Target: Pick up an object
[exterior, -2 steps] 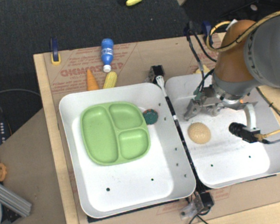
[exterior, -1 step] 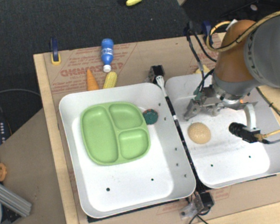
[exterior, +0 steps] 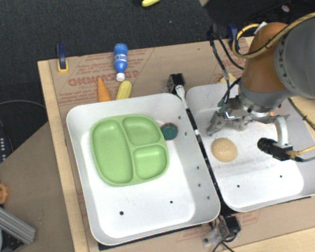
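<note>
A tan round object (exterior: 225,149) lies in the right white bin (exterior: 273,190), near its left wall. My gripper (exterior: 229,126) hangs just above and behind it, a little to the right, pointing down into the bin. Its fingers look spread open with nothing between them. The grey arm with its orange band (exterior: 264,71) comes in from the right. In the left white bin (exterior: 152,211) a green divided plate (exterior: 130,149) lies flat, with a small teal object (exterior: 170,130) touching its right edge.
A black plug on a yellow cable (exterior: 273,149) hangs over the right bin, right of the tan object. Behind the bins, on the cardboard, lie a blue-and-white bottle (exterior: 119,60), an orange piece (exterior: 102,90), a yellow piece (exterior: 124,89) and a black item (exterior: 175,81).
</note>
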### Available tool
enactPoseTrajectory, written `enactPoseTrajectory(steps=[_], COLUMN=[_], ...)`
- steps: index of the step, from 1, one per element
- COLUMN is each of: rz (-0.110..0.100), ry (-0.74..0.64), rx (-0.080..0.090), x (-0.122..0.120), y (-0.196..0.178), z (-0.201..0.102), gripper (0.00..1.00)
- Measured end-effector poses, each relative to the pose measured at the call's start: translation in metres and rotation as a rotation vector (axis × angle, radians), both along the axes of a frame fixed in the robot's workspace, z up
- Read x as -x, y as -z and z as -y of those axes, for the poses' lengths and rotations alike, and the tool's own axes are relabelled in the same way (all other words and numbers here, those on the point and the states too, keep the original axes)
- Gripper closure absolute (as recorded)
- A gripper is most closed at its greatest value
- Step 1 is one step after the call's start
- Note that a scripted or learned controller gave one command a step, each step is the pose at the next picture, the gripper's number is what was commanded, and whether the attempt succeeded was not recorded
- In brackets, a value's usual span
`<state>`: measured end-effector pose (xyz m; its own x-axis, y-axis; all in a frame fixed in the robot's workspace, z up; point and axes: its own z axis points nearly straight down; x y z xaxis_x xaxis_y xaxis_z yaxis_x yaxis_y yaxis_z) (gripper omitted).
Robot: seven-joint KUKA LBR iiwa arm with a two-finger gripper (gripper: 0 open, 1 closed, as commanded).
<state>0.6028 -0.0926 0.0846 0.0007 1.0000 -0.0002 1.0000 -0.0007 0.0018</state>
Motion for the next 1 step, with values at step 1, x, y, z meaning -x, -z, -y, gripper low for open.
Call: enactPoseTrajectory(steps=[1], rz=[0.000], ry=[0.000], rx=[0.000], x=[0.0000], y=[0.0000], z=[0.0000], gripper=[0.00])
